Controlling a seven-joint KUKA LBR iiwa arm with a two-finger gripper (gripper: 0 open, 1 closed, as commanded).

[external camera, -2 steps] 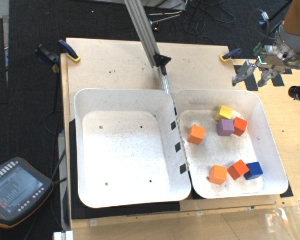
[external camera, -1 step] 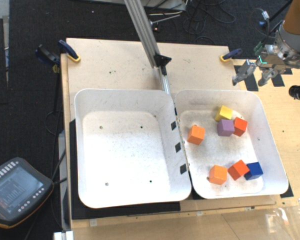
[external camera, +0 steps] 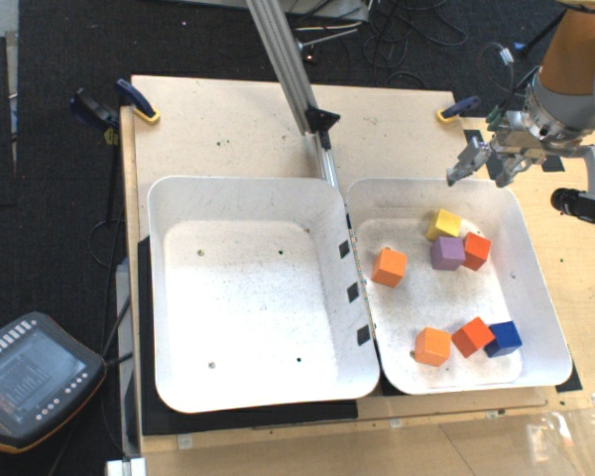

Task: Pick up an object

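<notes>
1. I am watching the right bin (external camera: 535, 296) lying below the gripper (external camera: 484, 165), the left bin (external camera: 178, 216) well apart.
2. The gripper is hovering over the far rim, its fingers spread, pinching nothing.
3. Nearest below the fingers, a yellow block (external camera: 443, 224), purple block (external camera: 447, 252) and red block (external camera: 476, 250) are sitting clustered together.

Six small blocks in the right bin (external camera: 535, 296). Upper cluster: yellow block (external camera: 442, 225), purple block (external camera: 447, 253) and red block (external camera: 477, 250), touching. Lone orange block (external camera: 389, 266) to their left. Lower right of frame: orange cube (external camera: 432, 346), red-orange block (external camera: 469, 336), blue block (external camera: 504, 338), close together.
</notes>
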